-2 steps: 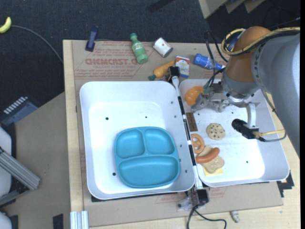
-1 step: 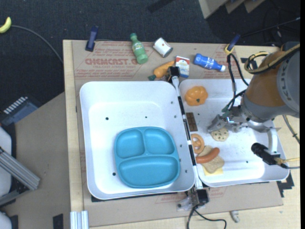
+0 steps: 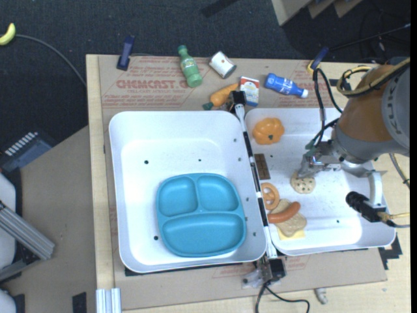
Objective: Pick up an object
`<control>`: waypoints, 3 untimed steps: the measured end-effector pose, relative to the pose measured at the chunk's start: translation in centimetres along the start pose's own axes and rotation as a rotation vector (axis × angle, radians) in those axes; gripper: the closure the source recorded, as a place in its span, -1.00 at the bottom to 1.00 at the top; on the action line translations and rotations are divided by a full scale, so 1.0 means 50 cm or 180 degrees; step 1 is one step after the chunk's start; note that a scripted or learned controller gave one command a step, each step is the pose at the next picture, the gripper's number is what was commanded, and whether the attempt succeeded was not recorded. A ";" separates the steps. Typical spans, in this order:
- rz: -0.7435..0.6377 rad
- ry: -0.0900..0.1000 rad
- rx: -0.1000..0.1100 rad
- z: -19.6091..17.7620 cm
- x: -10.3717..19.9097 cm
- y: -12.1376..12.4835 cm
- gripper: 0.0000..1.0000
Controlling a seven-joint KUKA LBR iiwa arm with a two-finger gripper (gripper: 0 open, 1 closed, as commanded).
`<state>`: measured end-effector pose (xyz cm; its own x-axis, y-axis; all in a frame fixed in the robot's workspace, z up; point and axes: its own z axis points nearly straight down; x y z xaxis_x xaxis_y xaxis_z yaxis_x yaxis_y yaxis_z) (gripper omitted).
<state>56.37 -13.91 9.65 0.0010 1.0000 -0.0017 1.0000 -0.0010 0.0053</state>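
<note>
End effector (image 3: 305,172) above cracker (image 3: 301,185); its fingertips hard to make out.

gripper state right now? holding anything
Gripper: low in the right bin, just above the cookie; open or shut cannot be told, and nothing is seen held.

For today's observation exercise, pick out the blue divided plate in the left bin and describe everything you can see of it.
The blue divided plate is a rounded-corner tray in light blue, plastic by its look, with three compartments: two smaller ones at the far side and one wide one nearer the camera. It lies flat, right way up, on the floor of the left bin, toward that bin's near right part. Nothing lies in its compartments.
</note>
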 end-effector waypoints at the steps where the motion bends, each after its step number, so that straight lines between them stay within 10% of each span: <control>1: -0.0001 0.0001 0.0002 0.000 0.000 0.000 -1.00; 2: -0.0006 0.0003 0.0006 0.022 0.050 0.016 -1.00; 3: -0.0006 0.0005 0.0016 0.024 0.088 0.144 -1.00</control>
<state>63.57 -9.51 8.48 -0.0011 1.0000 -0.0003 1.0000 0.0011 0.0002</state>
